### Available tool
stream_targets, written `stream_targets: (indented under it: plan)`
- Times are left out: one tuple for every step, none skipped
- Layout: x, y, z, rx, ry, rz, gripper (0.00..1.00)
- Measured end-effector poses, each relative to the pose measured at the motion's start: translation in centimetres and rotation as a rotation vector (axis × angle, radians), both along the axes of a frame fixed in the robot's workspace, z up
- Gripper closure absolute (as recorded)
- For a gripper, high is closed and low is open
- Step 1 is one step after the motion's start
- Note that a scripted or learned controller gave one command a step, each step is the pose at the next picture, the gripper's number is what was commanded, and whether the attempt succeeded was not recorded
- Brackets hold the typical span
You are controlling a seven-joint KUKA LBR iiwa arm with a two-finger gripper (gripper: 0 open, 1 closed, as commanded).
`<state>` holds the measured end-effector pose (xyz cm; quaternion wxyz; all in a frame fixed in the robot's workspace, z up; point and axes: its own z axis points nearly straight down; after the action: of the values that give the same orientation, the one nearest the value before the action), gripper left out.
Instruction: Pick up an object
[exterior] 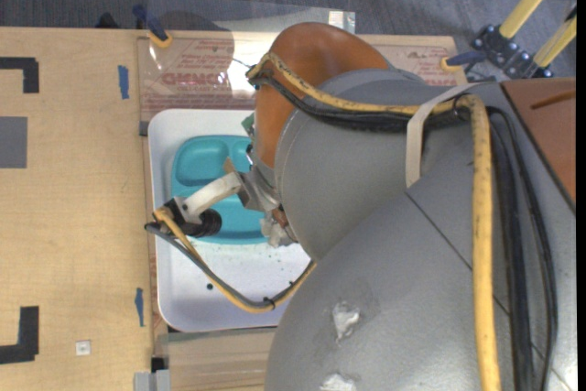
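In the white bin's [229, 279] far half, a turquoise dish [206, 162] lies beneath and left of the gripper [271, 229]; whether the gripper is open cannot be told.

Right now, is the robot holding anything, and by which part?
Cannot tell. The grey arm hangs over the turquoise tray in the white bin and hides any hold.

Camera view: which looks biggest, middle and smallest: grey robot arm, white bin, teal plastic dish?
Largest: grey robot arm, though nearest the camera.
Then shallow white bin, partly hidden.
Smallest: teal plastic dish.
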<state>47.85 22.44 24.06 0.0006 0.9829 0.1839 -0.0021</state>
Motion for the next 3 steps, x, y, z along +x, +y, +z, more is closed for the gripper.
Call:
stream_targets:
  plan:
    - [0.2, 0.3, -15.0, 0.01, -0.008, -0.159, 1.0]
    - [0.2, 0.2, -6.4, 0.008, -0.011, -0.168, 1.0]
    - [2.0, 0.1, 4.3, 0.004, -0.005, 0.173, 1.0]
